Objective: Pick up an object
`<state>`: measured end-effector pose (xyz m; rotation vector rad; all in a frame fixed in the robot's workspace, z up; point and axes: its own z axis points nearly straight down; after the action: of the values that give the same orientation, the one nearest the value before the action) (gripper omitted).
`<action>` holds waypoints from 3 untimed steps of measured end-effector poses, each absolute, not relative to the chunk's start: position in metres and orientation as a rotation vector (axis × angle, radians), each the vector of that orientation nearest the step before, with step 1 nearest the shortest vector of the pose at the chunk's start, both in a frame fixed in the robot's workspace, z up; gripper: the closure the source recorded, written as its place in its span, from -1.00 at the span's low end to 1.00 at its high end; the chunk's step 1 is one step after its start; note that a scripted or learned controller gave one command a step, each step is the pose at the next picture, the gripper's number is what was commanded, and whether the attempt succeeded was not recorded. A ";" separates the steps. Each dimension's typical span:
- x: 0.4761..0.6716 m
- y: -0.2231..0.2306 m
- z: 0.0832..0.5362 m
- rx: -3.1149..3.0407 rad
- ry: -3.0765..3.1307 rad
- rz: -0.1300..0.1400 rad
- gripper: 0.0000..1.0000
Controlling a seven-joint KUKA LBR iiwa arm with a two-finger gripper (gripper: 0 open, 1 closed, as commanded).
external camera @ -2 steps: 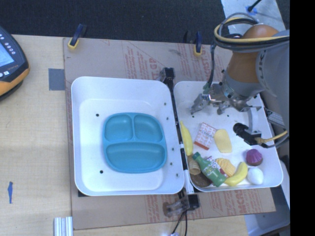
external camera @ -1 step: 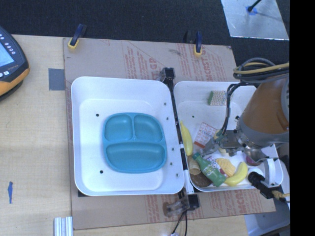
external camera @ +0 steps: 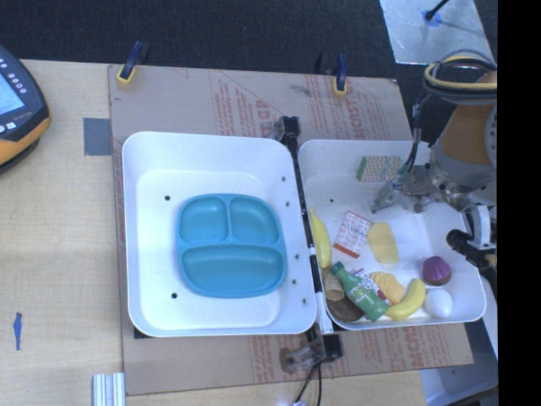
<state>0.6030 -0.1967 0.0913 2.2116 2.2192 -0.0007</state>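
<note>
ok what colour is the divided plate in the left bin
Light blue: the three-compartment plastic plate, seen best in the camera view.

Counter: light wood, overlaid by a printed cardboard sheet. Two clamps at the sheet's far edge: yellow clamp at left, blue-handled clamp further right. Grey tape patch beside the left bin. Orange-and-black pendant at the left edge. Blue mark near left.

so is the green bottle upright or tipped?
Tipped. The green bottle lies on its side in the right bin, neck toward the bin's left wall, resting across other toys beside the banana.
</note>
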 end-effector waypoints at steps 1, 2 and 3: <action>0.548 -0.159 0.091 2.223 2.229 -0.006 -1.00; 0.550 -0.161 0.102 2.220 2.228 -0.006 1.00; 0.550 -0.161 0.102 2.219 2.229 -0.007 -1.00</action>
<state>0.5502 -0.1611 0.1020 2.2191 2.2291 -0.0069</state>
